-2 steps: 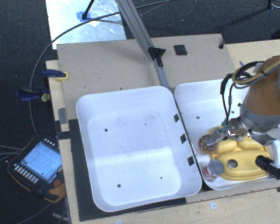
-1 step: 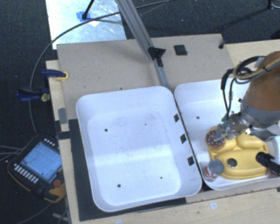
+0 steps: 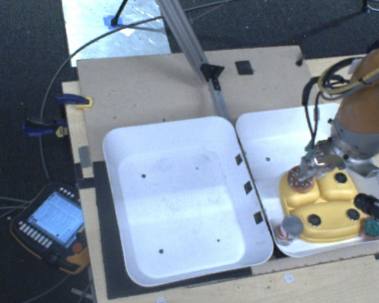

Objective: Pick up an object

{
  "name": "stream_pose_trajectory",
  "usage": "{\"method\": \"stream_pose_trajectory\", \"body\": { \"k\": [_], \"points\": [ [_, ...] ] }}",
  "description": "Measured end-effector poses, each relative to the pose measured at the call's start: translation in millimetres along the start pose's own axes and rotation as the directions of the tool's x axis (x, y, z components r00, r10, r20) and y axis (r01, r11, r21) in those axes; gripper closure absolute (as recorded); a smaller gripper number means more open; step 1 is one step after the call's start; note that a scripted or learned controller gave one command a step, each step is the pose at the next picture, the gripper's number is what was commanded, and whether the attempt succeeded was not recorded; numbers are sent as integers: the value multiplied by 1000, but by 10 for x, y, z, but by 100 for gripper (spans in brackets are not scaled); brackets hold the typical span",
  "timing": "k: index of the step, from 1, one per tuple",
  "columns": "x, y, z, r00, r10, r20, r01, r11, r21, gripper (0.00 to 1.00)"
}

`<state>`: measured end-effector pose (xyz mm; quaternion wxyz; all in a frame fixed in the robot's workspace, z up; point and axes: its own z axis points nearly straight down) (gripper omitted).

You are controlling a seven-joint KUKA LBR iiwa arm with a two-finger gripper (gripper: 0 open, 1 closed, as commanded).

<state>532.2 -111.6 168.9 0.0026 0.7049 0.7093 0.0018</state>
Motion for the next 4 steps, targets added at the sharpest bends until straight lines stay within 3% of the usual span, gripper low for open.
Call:
{"method": "stream_pose_trajectory", "body": {
  "k": [1,2,4],
  "points": [
    [-86,8,-605,1000,1,1,-1,1000,-2,100],
    [-89,23,-887,1000,0,0,0,1000,1,100],
    [1031,411,-897,1000,-5,-3,5,1000,2,100]
  ]
}}
